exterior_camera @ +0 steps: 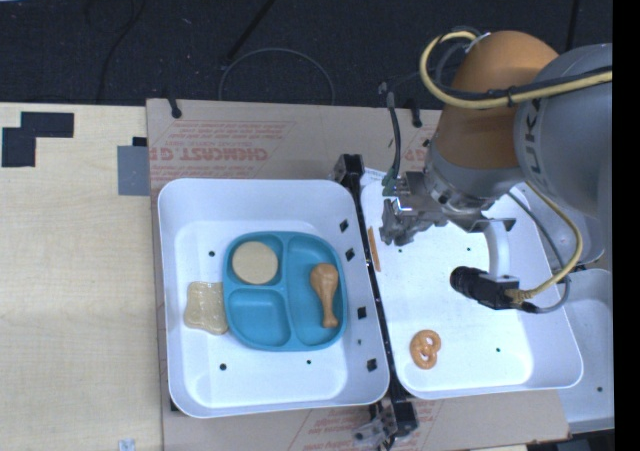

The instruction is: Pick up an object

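Observation:
A blue divided plate lies in the left bin. A round tan cookie rests in the plate's upper left section and a toy drumstick in its right section. A pale bread-like piece lies on the bin floor against the plate's left edge. In the right bin a small orange pretzel lies near the front. My gripper hangs over the right bin's upper left corner, well above and behind the pretzel; nothing shows between its fingers.
A thin orange stick lies along the right bin's left wall, just under the gripper. A black cable fitting hangs off the arm over the right bin's middle. A black clamp strip joins the two bins. Cardboard lies beneath.

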{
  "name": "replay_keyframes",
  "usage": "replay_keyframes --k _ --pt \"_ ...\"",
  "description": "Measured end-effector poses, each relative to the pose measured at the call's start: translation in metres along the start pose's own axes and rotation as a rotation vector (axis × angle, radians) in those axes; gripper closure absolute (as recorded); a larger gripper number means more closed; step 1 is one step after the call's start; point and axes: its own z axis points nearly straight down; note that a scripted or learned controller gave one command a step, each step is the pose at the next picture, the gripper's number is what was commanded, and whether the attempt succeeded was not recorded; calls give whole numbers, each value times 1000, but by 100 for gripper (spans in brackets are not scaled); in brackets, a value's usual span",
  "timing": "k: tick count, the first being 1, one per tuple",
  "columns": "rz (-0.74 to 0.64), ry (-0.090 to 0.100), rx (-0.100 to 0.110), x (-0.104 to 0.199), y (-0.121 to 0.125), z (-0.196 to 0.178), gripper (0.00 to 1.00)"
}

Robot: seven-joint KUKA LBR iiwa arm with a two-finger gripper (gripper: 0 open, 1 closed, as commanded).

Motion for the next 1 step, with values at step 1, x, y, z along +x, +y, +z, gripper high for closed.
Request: replay_keyframes --k 1 --pt "0 0 3 56 4 17 100"
